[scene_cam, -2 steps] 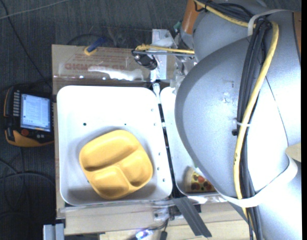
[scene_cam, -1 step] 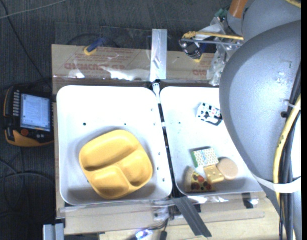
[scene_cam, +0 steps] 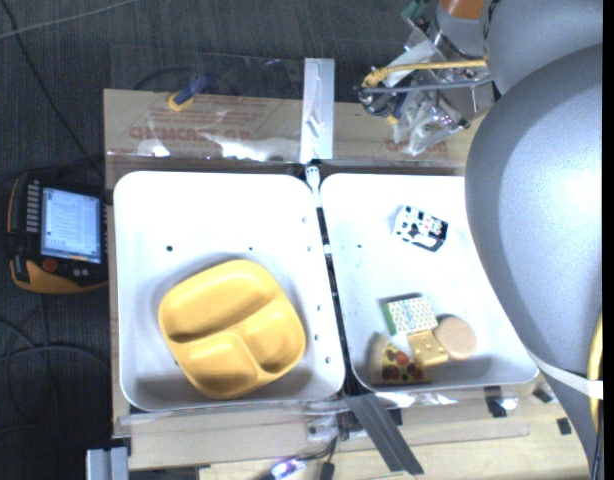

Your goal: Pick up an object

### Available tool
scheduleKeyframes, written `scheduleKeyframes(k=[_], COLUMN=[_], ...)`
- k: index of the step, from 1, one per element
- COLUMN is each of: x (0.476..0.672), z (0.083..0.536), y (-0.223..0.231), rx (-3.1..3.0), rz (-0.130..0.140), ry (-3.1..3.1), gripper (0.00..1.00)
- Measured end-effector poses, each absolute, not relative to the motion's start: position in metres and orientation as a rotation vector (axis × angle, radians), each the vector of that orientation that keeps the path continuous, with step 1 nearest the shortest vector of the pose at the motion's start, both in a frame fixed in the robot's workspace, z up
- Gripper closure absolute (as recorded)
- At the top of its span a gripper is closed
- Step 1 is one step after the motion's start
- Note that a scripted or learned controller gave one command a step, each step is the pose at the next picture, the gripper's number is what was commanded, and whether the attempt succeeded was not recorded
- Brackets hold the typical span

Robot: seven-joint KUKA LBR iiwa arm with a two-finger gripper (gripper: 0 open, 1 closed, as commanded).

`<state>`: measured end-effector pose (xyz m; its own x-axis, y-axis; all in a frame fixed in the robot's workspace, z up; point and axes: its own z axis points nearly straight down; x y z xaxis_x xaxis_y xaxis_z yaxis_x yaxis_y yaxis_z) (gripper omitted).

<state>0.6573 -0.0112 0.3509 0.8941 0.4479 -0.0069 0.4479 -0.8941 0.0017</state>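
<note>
Arm raised behind the right bin; nothing between the fingers.

Gripper [scene_cam: 427, 103] sits above the far edge of the right bin [scene_cam: 367, 268], over the cardboard-covered surface [scene_cam: 147, 118], apart from all objects; whether its fingers are open or closed cannot be told, as the wrist hardware is cluttered and blurred. The grey arm [scene_cam: 547, 198] covers the right side of that bin. Right bin contents: a small black-and-white patterned object [scene_cam: 420, 227] near the far middle, alone; at the near edge a cluster of a green-dotted card or box [scene_cam: 410, 314], a tan round piece [scene_cam: 455, 336], a yellow block [scene_cam: 425, 349] and a dark red-spotted item [scene_cam: 395, 362], touching or just beside one another. Left bin [scene_cam: 147, 218]: yellow divided tray [scene_cam: 232, 326], near centre-front. Handheld pendant with lit screen [scene_cam: 62, 230] lies left of the bins.
</note>
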Motion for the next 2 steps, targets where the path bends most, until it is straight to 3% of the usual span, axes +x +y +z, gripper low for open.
scheduleKeyframes(k=[1,2], x=[0.648,0.645], z=[0.374,0.186], y=[0.005,0.029], rx=[3.106,3.125], rz=[-0.006,-0.012], ry=[0.476,0.327], gripper=[1.0,1.0])
